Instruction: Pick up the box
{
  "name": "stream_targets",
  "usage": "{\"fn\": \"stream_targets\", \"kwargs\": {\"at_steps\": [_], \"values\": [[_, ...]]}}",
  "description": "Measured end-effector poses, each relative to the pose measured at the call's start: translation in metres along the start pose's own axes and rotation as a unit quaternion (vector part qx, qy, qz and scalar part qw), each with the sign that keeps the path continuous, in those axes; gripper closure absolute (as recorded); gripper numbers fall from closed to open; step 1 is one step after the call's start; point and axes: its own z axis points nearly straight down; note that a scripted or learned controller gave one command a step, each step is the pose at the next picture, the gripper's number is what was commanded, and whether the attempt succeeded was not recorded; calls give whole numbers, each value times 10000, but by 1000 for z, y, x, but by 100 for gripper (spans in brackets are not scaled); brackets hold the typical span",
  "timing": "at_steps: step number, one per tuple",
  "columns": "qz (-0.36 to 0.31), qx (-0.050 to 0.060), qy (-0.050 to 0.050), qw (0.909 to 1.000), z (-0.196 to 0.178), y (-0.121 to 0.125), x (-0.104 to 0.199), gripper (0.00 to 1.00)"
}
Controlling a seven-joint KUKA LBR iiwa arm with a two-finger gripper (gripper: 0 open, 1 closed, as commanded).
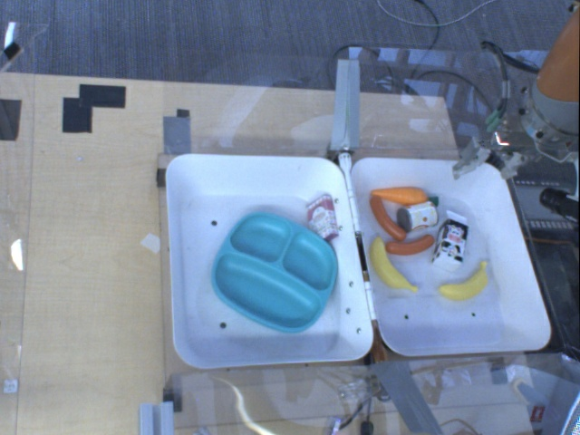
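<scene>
Wooden counter (91, 243) carries two white bins. Above the right bin's (517, 329) far corner hangs the gripper (480, 157); its opening can't be told. Inside: one box (449, 241), two bananas (391, 268), one carrot (399, 195).

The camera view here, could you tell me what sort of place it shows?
Most likely a robotics lab bench set up for picking trials. Two shallow white bins sit side by side on a wooden bench, holding toy food such as a banana and a small box, with loose cables behind.
</scene>
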Motion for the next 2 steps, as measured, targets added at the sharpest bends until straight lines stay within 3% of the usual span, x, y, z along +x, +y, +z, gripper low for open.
{"fn": "stream_targets", "kwargs": {"at_steps": [1, 2], "values": [[93, -5, -6, 10000, 5, -37, -17, 0], [23, -29, -7, 10000, 132, -49, -9, 0]]}}
